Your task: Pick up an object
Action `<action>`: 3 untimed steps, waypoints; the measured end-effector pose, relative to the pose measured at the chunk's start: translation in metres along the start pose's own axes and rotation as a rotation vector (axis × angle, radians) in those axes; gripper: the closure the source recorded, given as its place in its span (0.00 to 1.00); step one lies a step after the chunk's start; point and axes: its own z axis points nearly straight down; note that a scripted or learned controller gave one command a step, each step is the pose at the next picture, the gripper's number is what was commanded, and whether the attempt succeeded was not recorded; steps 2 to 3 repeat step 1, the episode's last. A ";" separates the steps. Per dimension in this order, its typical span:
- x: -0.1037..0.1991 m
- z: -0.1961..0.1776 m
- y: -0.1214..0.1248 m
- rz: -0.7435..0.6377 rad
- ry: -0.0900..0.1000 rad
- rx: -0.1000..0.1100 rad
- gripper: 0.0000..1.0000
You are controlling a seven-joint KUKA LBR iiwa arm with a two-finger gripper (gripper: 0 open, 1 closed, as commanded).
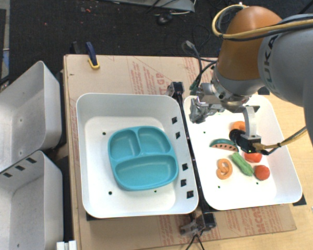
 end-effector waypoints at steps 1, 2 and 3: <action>0.053 0.013 -0.016 -0.001 0.000 0.001 1.00; 0.053 0.013 -0.016 -0.001 0.000 0.001 1.00; 0.053 0.013 -0.016 -0.001 0.000 0.001 1.00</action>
